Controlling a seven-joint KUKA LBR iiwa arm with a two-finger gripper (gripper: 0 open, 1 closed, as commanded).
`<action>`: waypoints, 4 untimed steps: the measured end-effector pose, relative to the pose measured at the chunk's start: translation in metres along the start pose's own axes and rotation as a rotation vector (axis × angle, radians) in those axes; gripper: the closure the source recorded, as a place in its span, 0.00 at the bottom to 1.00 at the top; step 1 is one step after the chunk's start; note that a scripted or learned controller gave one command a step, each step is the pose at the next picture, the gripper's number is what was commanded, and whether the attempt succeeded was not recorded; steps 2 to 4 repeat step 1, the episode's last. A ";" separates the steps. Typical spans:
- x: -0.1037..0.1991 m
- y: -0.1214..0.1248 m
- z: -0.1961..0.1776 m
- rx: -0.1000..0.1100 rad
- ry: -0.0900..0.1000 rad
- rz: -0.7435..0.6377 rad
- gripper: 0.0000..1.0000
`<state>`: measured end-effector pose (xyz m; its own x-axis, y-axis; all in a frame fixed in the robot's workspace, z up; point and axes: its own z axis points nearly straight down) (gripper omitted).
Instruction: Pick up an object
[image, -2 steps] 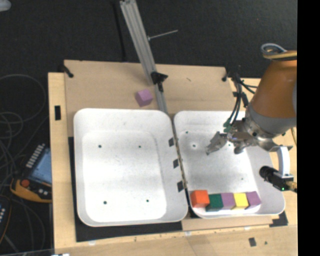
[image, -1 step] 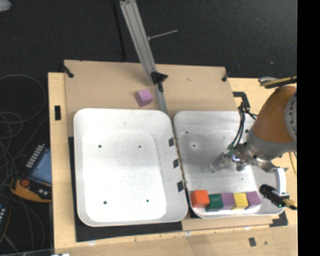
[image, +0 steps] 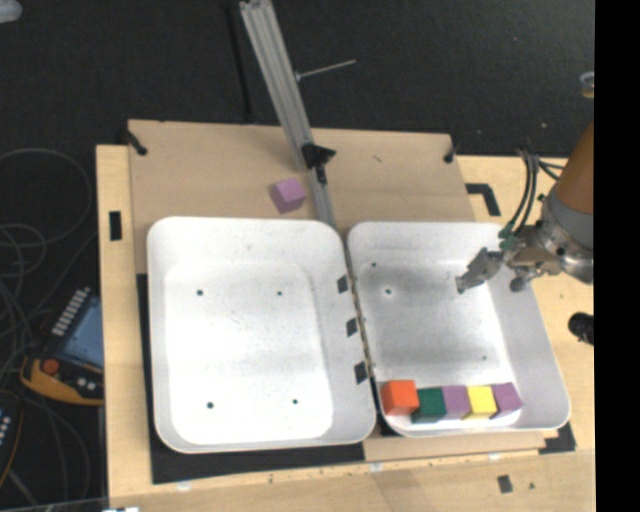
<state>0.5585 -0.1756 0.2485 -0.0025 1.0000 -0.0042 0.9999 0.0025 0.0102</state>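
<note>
The arm (image: 578, 190) shows an orange band above a grey wrist section. Dark cables (image: 526, 195) run in loops along its left side, with a small green part where they meet the wrist. The gripper (image: 478, 277) is grey metal, with slender fingers.

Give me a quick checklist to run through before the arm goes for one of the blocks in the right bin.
1. Blocks in reach: ok. The orange block, green block, two purple blocks and yellow block line the right bin's near edge.
2. Gripper carrying nothing: ok, nothing between its fingers.
3. Gripper above a block: not ok, it hangs over the bin's far right part.
4. Blocks separated: not ok, they touch in a row.
5. Stray purple cube: not ok, it lies on the board behind the bins.
</note>
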 end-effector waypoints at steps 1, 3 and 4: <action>0.003 0.020 0.134 0.015 0.004 -0.001 0.00; 0.003 0.020 0.134 0.015 0.004 -0.001 0.00; 0.003 0.020 0.134 0.015 0.004 -0.001 0.00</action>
